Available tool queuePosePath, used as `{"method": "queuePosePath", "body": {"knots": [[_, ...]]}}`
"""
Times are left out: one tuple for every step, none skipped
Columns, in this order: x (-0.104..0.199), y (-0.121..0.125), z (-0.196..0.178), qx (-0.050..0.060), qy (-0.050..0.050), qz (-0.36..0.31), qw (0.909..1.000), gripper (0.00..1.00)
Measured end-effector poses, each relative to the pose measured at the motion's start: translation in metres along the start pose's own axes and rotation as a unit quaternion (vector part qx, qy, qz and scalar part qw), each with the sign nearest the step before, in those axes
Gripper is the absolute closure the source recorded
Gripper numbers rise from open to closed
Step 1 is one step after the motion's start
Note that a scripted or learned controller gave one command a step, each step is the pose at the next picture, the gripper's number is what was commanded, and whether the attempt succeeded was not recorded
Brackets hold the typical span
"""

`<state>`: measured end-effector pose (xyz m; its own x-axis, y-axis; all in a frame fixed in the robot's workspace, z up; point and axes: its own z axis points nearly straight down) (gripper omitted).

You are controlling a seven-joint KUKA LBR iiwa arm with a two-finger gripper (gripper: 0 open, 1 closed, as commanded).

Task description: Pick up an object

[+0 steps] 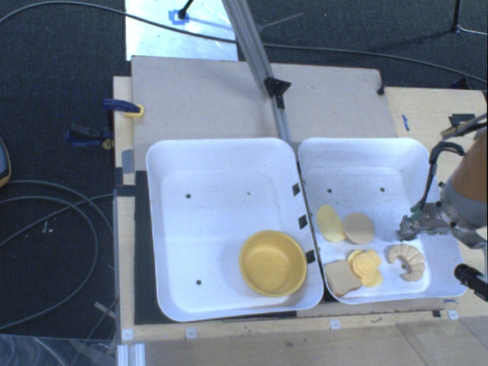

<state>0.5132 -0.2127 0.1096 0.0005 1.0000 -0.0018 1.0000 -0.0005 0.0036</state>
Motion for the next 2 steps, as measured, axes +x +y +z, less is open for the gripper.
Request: {"method": "queuePosePath", "body": {"knots": [[0.0,0.005,-0.064,-0.002,-0.001,-0.003,1.0,1.0],[0.0,0.007,-0.118,-0.002,-0.001,-0.003,1.0,1.0]]}}
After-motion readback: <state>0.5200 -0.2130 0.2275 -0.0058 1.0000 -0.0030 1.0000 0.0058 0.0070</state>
